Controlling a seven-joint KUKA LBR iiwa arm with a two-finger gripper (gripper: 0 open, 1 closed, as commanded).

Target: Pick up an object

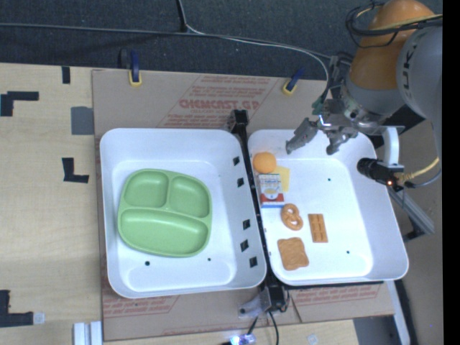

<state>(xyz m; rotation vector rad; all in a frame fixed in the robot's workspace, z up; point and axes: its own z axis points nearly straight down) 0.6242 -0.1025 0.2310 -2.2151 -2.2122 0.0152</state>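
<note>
Pincer (315, 142) open, nothing btwn my fingers, above right bin's (366, 257) far edge. Orange (264, 162), pretzel (291, 216), cracker (318, 228), toast (292, 253) in that bin; green plate (164, 211) in left bin (129, 279).

Two bins side by side on a bench, the arm reaching in from the right.

The left bin (108, 192) holds a divided plate (164, 212), lying flat toward that bin's left half. The right bin (374, 214) touches the left bin along a middle seam. Its things lie in its left half: a ball (264, 162) at the far end, a packet (270, 187) just in front of it, then a pretzel (291, 216) with a cracker (318, 228) just to its right, and a slice of toast (292, 253) nearest the front. The gripper (316, 144) hangs over the far edge of the right bin, behind and to the right of the ball, apart from every item. Both bins rest on a cardboard sheet (208, 99) on the bench.
</note>
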